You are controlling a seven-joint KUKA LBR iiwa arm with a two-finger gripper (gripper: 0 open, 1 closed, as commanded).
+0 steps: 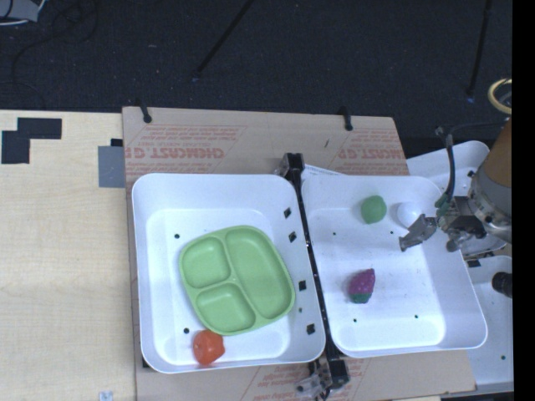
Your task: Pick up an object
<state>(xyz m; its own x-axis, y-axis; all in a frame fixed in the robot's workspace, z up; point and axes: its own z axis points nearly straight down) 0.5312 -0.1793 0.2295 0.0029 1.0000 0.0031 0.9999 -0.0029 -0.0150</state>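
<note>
In the right bin (418,328) lie a small green ball (373,209), a white ball (407,214) and a purple-and-green piece (361,285). My gripper (436,238) hovers over that bin's right side, just right of and below the white ball. Its fingers stand open with nothing between them; the left fingertip (413,240) is close to the white ball but apart from it. In the left bin (159,224) a green divided plate (236,279) lies flat, with an orange-red piece (208,347) beside its near corner.
A black divider with clips (303,249) runs between the two bins. Both bins rest on a cardboard sheet (251,144) on the wooden bench. The arm's wrist and cables (489,190) hang over the right bin's far right rim.
</note>
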